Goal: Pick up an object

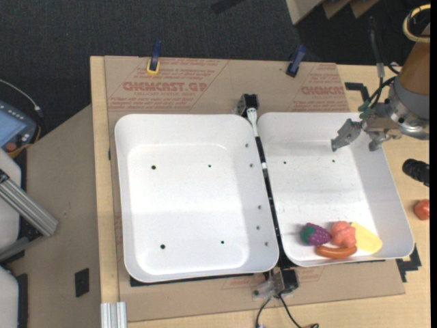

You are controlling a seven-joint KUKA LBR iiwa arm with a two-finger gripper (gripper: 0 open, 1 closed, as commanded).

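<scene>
The left bin [184, 190] lies on the cardboard-covered bench [109, 115] with nothing to pick, so the work belongs to its neighbour. The right bin [321, 183] touches it along a dark seam, and its cargo is gathered in the near right corner: a purple toy grape bunch [315, 234], then a red-orange sausage-shaped toy [335, 251] lying in front, a pinkish-orange lumpy toy fruit [344, 233] just beside the grapes, and a flat yellow piece [369, 240] at the far right, partly under the orange fruit. All four touch or nearly touch one another.

The gripper [358, 134] hangs over the far right part of the same bin, well apart from the toys, with its two fingers spread and nothing between them. The arm [413, 80] enters from the right above it.

The step in hand looks like the approach, with the grasp not yet made. To do it well, the gripper should travel toward the near corner and choose a piece with free sides. The grapes seem the best candidate, since their left flank is open. The fingers should straddle the bunch across its narrow width and descend close to the bin floor before closing. The bin's rim nearby could foul a finger, and a crowded descent might merely shove the pile.
</scene>
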